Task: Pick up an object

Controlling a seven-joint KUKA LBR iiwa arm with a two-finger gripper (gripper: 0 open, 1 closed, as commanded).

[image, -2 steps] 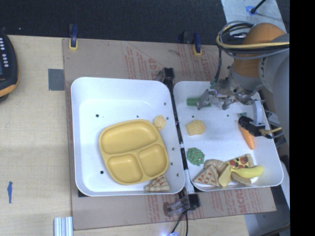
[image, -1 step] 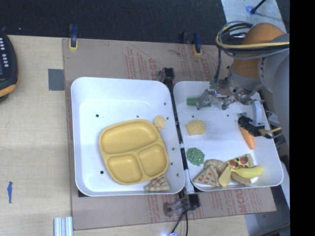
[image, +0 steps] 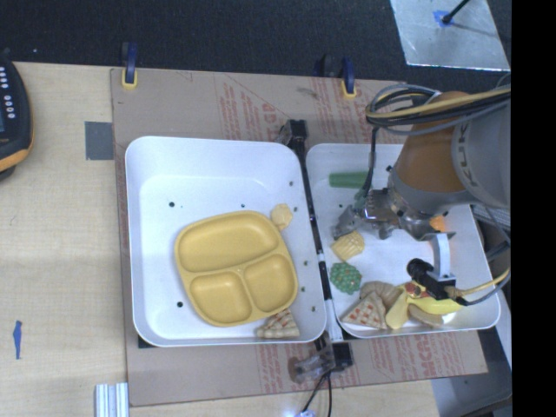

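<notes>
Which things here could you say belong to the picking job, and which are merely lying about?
For the job: gripper; yellow block; green piece; green bar; pizza slice; banana.

Lying about: yellow tray; blue clamps; handheld controller.

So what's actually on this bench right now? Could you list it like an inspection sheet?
Surface: cardboard sheet clamped on a wooden bench, bearing a left bin and a right bin.
Job's things: yellow divided tray and waffle piece in the left bin; green block, cheese wedge, green leafy piece, pizza slice and banana in the right bin.
Clutter: nothing seen.
Hand: hand low over the right bin, nothing visibly held.
Cables: loops on the arm.
Surroundings: handheld controller at the left edge.
</notes>
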